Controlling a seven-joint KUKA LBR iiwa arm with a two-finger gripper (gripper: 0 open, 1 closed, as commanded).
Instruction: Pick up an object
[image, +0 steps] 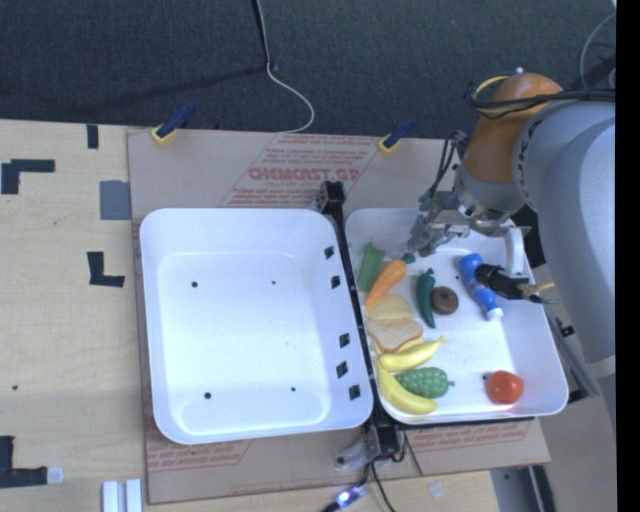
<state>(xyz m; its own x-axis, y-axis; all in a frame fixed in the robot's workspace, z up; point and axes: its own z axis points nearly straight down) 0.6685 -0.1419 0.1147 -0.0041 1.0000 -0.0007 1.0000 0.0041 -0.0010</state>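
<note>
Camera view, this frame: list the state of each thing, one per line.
Pincer: low over the right bin's far end, above the carrot tip.
Carrot: lying in the right bin, not lifted.
Bananas: lying near the front.
Tomato: resting near the front corner.
Left bin: sitting beside the right bin.

My bench (60, 300) is light wood with black tape marks. A cardboard sheet (290, 170) lies on it, clamped at the far edge, and both white bins (160, 300) sit side by side on that.
</note>
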